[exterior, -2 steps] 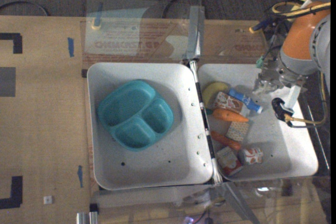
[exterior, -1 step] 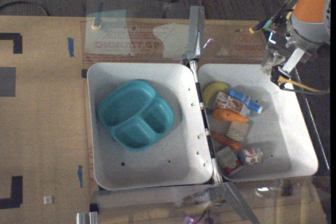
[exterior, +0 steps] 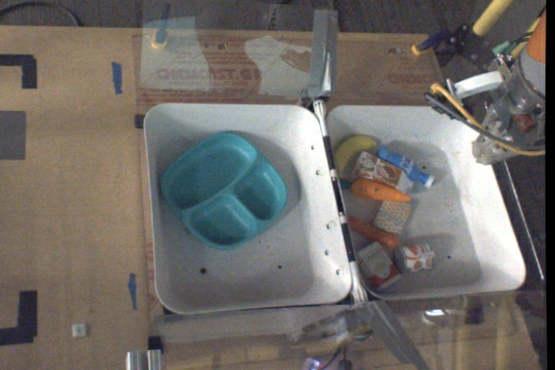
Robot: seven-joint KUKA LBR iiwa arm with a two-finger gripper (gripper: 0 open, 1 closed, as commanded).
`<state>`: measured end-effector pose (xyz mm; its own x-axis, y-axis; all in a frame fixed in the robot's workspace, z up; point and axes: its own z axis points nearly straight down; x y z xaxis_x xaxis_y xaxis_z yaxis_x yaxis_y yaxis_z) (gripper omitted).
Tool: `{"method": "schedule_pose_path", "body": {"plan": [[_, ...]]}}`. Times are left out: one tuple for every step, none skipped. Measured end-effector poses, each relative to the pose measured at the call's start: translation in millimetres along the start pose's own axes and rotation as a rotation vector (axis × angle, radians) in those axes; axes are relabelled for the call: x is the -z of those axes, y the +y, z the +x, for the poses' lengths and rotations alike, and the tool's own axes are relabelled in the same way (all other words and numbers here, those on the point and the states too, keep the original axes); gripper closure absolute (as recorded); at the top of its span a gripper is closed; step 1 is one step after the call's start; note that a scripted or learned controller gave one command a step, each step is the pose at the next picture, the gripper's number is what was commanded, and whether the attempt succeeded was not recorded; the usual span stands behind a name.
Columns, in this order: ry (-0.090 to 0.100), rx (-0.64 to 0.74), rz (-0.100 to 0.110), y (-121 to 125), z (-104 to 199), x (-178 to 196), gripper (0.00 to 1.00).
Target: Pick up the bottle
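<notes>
We are looking down on two white bins, and the bottle (exterior: 406, 168) is lying on its side in the right bin (exterior: 486, 238), toward its upper left part, touching a small printed carton (exterior: 379, 168) and sitting just above a carrot (exterior: 381, 191). The gripper (exterior: 499, 130) is hovering over the bin's upper right edge, well apart from the bottle; whether it is open or closed we cannot tell, since cables and the wrist are blurring that area. The left bin (exterior: 173, 273) is holding a teal divided tray (exterior: 225, 188). We are judging the bottle to be small, light and stiff plastic (probably smooth, so it may be slipping or rolling under a poor pinch). We are favouring a hold across its blue body at mid-length, jaws closing across the narrow width, away from the carton's side.
</notes>
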<state>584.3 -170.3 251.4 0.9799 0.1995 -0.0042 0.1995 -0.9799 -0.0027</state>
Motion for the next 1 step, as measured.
{"method": "schedule_pose_path", "body": {"plan": [[0.001, 0.019, 0.001, -83.5, -54.3, 18.7, 1.00]]}}
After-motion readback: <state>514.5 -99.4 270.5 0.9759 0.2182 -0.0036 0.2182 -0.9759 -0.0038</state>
